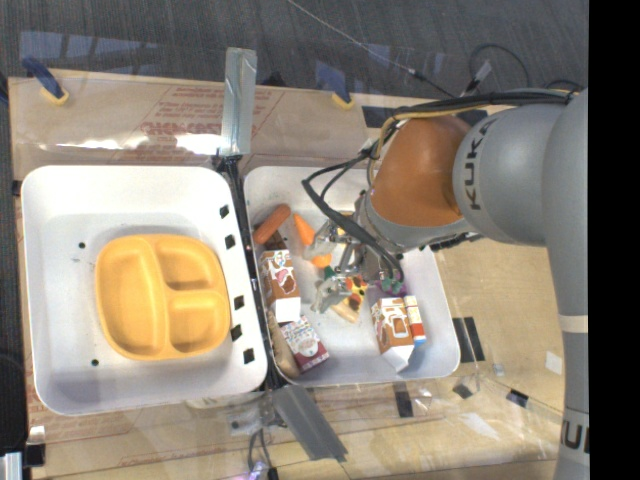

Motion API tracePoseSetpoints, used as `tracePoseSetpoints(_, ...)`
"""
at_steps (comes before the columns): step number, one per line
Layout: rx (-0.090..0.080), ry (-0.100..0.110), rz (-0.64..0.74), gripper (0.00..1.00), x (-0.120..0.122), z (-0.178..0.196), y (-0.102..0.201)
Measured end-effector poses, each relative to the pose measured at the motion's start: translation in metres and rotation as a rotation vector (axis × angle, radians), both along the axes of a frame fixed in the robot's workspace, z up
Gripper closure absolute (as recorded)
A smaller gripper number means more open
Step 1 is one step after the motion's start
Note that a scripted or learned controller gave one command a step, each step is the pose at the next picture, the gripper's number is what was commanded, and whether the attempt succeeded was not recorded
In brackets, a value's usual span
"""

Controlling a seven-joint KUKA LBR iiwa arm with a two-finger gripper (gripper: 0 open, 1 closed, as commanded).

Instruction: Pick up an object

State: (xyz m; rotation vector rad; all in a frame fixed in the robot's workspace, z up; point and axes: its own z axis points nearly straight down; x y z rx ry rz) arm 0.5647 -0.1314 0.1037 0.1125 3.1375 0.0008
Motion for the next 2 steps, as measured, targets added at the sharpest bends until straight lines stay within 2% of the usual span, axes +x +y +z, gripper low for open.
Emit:
tracePoseSetpoints(1,-0.001,-0.003,0.005,1.00,0.0017,0.0109,0.0008)
tracePoseSetpoints(2,0.000,-0.003,0.006,0.00,0.0017,0.0108,0.0010)
